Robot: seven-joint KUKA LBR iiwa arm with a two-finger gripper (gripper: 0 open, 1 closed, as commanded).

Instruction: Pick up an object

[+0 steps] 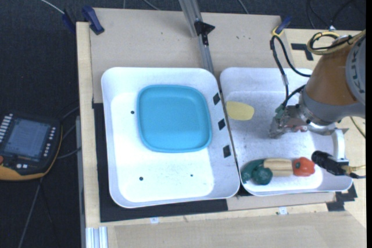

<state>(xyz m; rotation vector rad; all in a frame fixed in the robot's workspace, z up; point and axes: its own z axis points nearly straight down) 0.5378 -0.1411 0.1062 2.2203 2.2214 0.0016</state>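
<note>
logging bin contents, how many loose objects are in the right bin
4. A pale yellow piece lies near the right bin's left wall; a green object, a tan stick and a red object line its near edge. The arm may hide more.

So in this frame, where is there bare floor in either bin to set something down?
Left bin: bare floor along the near edge, below the blue plate. Right bin: bare at the far end, above the yellow piece. Crowded along its near wall: green toy, wooden piece, red toy, with the tool just above.
</note>
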